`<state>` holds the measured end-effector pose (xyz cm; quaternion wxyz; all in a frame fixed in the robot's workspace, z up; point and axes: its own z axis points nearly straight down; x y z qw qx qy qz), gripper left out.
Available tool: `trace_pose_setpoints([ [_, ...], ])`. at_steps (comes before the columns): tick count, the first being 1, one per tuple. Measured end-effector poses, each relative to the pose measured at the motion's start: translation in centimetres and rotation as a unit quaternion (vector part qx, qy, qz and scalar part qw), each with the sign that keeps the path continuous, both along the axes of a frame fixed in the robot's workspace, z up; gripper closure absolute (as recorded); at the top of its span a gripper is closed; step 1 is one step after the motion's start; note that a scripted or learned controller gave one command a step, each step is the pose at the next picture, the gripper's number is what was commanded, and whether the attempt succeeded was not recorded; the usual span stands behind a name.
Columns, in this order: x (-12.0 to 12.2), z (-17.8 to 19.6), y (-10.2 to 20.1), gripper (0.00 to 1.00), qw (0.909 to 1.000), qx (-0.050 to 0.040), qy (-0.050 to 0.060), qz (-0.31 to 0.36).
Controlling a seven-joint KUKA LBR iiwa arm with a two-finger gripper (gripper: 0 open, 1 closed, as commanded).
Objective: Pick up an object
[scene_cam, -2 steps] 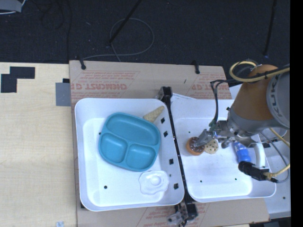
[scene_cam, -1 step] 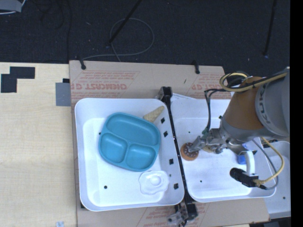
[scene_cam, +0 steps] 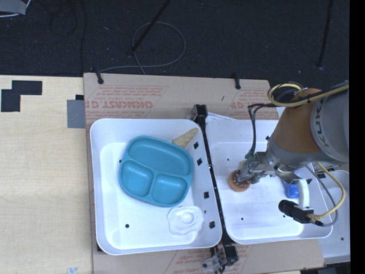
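**Robot arm low over a small round object in the right bin**

Where two white bins sit side by side on a bench, the arm (scene_cam: 308,133) reaches in from the right. Its gripper (scene_cam: 246,173) is down in the right bin (scene_cam: 251,227), at a small brown round object (scene_cam: 239,182) on the floor; whether the claw is spread or pinching cannot be told. The left bin (scene_cam: 108,233) holds a blue divided plate (scene_cam: 155,170), a white lid-like piece (scene_cam: 184,219) and a tan wedge (scene_cam: 185,137).
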<state>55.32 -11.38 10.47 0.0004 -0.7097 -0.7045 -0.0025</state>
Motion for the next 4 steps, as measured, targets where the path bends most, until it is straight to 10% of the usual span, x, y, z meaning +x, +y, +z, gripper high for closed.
trace_pose_setpoints([
  [3,-0.2,16.8,0.0,1.00,1.0000,-0.0024,0.000,0.004],
  [4,-0.1,16.4,5.9,1.00,1.0000,-0.0010,0.003,0.006],
])
